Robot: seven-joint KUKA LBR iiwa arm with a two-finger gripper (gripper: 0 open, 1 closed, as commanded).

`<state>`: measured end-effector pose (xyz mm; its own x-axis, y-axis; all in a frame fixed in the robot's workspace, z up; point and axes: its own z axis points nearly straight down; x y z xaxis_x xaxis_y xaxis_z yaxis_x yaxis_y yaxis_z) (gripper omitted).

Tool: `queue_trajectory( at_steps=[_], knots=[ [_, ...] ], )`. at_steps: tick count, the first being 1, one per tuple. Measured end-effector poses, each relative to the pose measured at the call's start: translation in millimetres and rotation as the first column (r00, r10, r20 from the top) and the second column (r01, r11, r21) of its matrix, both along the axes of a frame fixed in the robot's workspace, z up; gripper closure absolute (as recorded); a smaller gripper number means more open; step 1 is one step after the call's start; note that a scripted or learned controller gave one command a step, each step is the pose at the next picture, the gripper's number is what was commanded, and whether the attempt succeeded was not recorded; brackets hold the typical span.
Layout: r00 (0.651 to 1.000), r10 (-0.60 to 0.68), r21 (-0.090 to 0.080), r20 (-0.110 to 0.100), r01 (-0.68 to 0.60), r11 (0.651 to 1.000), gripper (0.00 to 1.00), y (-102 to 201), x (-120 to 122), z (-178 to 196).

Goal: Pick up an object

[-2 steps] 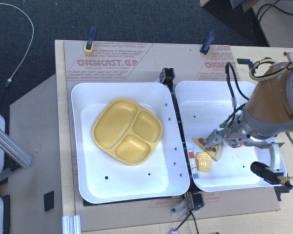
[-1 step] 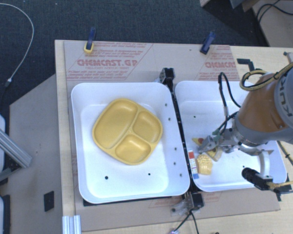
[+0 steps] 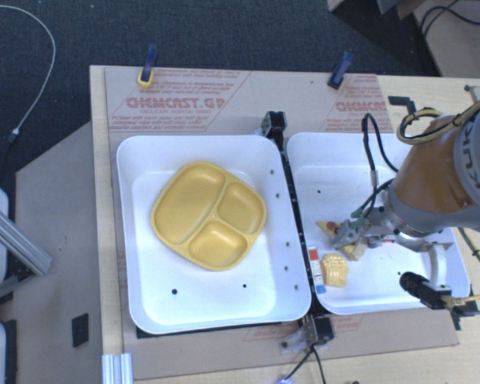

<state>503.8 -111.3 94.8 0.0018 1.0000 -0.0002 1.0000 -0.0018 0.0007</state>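
Two white bins side by side: left bin (image 3: 144,286), right bin (image 3: 344,162). Nearest, by the right bin's near-left corner, one pale yellow knobbly piece (image 3: 334,269), long axis running roughly near to far, pointing end unclear. Just beyond, one small red-and-yellow item (image 3: 329,229) beside the gripper (image 3: 354,237), low over the bin floor; grip open or closed, impossible to tell. In the left bin, one yellow three-compartment plate (image 3: 210,214). Farthest, two blue clamps (image 3: 147,64).

Two white bins (image 3: 144,294), one yellow divided plate (image 3: 209,214), one corn cob (image 3: 334,270).
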Motion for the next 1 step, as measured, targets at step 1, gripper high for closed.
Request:
queue_trajectory(
  at_steps=[1],
  knots=[
    [1.000,0.003,-0.001,0.002,-0.003,1.000,1.00,5.8,9.0,54.1]
  ],
)
